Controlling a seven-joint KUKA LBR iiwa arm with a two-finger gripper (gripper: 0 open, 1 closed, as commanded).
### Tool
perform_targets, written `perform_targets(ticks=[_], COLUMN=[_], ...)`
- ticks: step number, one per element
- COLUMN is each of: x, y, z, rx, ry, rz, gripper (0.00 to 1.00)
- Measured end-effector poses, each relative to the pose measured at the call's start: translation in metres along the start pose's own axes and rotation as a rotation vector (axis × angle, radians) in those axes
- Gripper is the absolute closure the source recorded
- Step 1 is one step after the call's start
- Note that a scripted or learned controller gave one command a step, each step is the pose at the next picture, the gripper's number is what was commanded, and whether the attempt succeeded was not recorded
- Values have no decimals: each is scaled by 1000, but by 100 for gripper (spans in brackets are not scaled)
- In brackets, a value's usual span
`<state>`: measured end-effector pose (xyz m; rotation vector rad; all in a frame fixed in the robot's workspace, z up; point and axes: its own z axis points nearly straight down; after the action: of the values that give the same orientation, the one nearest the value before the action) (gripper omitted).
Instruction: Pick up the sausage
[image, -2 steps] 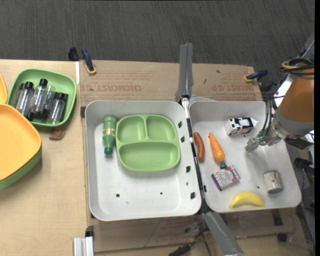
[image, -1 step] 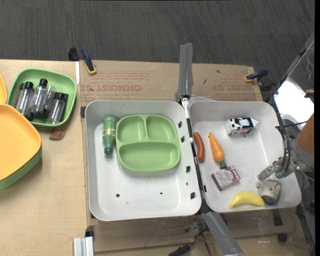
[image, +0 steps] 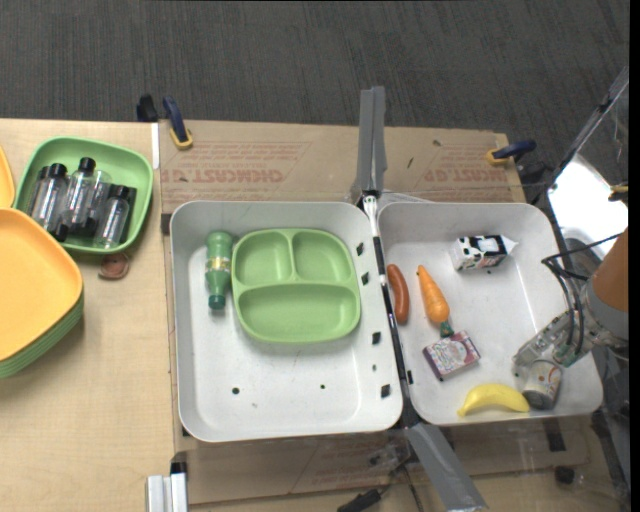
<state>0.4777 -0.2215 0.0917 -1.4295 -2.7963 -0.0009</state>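
The sausage (image: 399, 293) is a reddish-brown link lying lengthwise against the left wall of the right bin (image: 520, 215). An orange carrot (image: 433, 296) lies just to its right. My gripper (image: 541, 373) hangs low over the right bin's near right corner, far to the right of the sausage, close to the yellow banana (image: 493, 401). Nothing shows between its fingers.
In the right bin are also a black-and-white toy carton (image: 483, 251) at the back and a small pink packet (image: 451, 355). The left bin (image: 200, 380) holds a green divided plate (image: 296, 284) and a green bottle (image: 217, 268). Left of the bins stand yellow plates (image: 35, 295) and a green tray of vials (image: 85, 195).
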Motion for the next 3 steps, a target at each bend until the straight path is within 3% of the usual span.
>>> perform_targets(ticks=[1, 3], x=[-61, -20], y=[85, 27], z=[-24, 0], rx=[-2, 0], ry=[-4, -1], rz=[-148, -470], gripper=[100, 100])
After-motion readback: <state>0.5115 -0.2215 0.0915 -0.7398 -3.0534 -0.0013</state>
